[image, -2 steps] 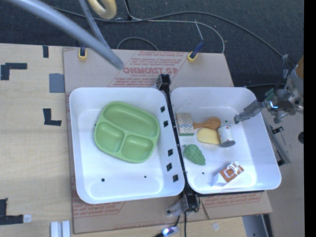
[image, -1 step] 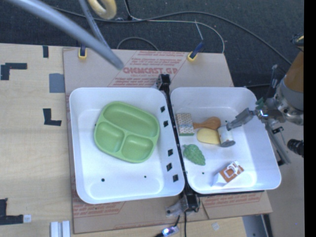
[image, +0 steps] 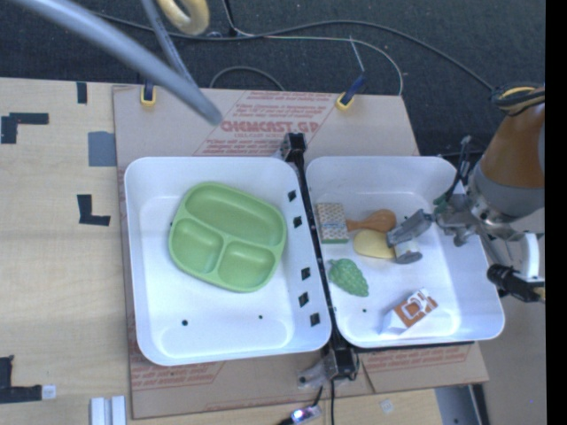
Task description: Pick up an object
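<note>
My gripper (image: 401, 243) reaches into the right bin (image: 461, 326) from the right, low over its middle. It is open, and its dark fingers (image: 409, 227) stand just right of a pale yellow toy food piece (image: 372, 245), touching or almost touching its end. Nothing sits between the fingers. An orange-brown drumstick-shaped piece (image: 376, 220) lies just behind the yellow one. A tan checkered block (image: 331, 221) rests by the bin's left wall. A green leafy piece (image: 349, 277) lies in front of it. Near the front of the bin is an orange and white carton (image: 412, 309).
The left bin (image: 151, 326) holds a green divided plate (image: 229, 235). A black divider with clips (image: 306, 237) runs between the bins. The arm's orange-banded wrist (image: 514, 162) hangs over the right bin's right rim. Cables cross the dark floor behind the bench.
</note>
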`<state>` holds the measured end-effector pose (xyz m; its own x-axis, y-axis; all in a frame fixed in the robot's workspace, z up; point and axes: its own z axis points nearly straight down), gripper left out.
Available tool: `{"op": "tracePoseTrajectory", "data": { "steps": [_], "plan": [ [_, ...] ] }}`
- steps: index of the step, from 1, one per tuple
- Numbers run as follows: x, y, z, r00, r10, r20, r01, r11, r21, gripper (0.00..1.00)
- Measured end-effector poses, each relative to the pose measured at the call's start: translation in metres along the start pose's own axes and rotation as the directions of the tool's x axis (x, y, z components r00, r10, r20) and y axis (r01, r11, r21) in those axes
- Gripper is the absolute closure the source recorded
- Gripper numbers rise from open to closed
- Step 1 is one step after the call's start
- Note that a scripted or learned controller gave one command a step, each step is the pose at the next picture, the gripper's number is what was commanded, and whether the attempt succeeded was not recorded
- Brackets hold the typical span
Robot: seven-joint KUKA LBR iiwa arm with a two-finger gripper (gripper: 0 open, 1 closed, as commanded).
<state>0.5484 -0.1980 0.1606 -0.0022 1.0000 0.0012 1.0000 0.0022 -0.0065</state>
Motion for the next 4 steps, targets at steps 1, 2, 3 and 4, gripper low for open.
{"op": "tracePoseTrajectory", "data": {
  "steps": [1,2,3,4],
  "plan": [
    [-0.003,0.009,0.053,1.0,0.001,0.001,-0.001,1.0,-0.001,0.0],
    [-0.002,0.009,0.04,1.0,0.001,0.001,-0.001,1.0,-0.004,1.0],
    [-0.007,0.015,-0.02,1.0,0.001,0.003,-0.001,1.0,-0.011,1.0],
    [0.001,0.019,-0.08,1.0,-0.001,0.003,0.001,1.0,-0.012,1.0]
  ]
}}
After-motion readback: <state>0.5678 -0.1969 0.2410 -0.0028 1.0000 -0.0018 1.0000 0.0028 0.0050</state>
